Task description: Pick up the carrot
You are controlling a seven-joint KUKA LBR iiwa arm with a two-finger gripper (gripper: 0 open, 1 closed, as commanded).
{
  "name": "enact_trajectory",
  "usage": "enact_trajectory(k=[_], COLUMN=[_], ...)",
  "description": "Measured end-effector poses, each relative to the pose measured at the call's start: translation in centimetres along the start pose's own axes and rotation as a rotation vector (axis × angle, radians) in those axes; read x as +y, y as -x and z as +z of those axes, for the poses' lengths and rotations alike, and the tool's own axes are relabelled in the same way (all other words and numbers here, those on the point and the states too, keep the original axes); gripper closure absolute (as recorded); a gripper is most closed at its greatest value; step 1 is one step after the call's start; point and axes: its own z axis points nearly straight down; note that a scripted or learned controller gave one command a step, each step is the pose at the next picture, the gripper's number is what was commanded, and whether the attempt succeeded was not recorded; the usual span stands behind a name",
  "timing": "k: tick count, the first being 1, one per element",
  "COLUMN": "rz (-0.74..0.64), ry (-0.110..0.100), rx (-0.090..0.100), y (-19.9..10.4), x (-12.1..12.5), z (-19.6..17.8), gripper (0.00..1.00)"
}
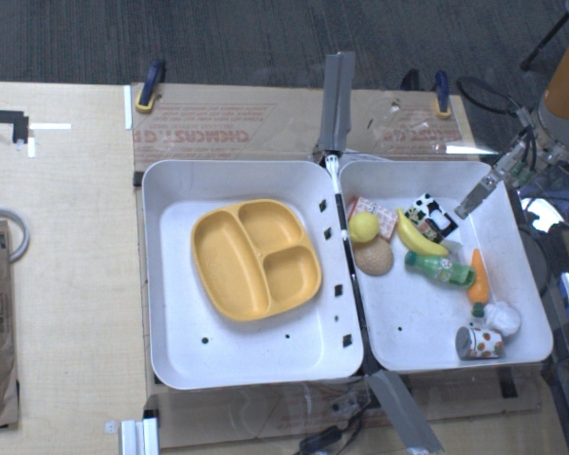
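Two bins: we see a shallow white left bin (161, 282) and a shallow white right bin (427, 344) side by side, both left of and below the gripper.
Plate: a yellow plastic divided plate (256, 256) lies in the left bin, well apart from the gripper, far to its left.
Lemon: a round yellow lemon (364, 227) sits left of the gripper, touching a tan round cookie-like piece (374, 257) below it.
Banana: a curved yellow banana (419, 235) lies just left of and below the gripper, beside a black-and-white toy figure (431, 214).
Bottle: a green plastic bottle (439, 268) lies on its side below the gripper.
Carrot: the small orange carrot (479, 279) lies in the right bin, below the gripper, its top touching the bottle's end.
Can: a small printed can (480, 342) lies far below.
Gripper: the grey two-finger gripper (462, 209) hangs over the right bin's upper part; we cannot tell how its fingers stand.
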Motion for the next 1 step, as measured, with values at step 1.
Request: enact_trajectory(k=[1], rz=[-0.372], ry=[0.013], rx=[-0.015], y=[-1.30], x=[-3.42], z=[9.52], gripper=[0.00])
